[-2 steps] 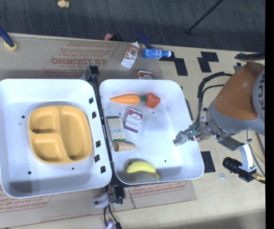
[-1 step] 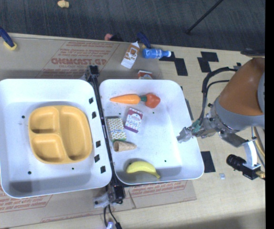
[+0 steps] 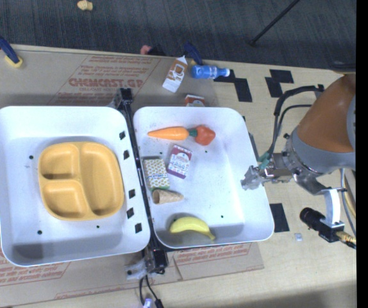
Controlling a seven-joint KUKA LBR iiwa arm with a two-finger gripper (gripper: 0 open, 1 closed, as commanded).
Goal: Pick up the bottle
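Observation:
A small blue bottle (image 3: 204, 72) lies on its side on the bench behind the right bin (image 3: 256, 201), outside both bins. My gripper (image 3: 252, 178) hangs at the right rim of the right bin, about halfway along that edge, far from the bottle and nearer the camera. The grey wrist and orange band reach in from the right behind it. Nothing shows between the fingers.
The right bin holds a carrot (image 3: 169, 133), a red toy (image 3: 205, 134), a small carton (image 3: 179, 162), a cracker (image 3: 155, 172), a cone (image 3: 166, 197) and a banana (image 3: 191, 227). A yellow divided plate (image 3: 81, 179) lies in the left bin. A small box (image 3: 174, 74) lies beside the bottle.

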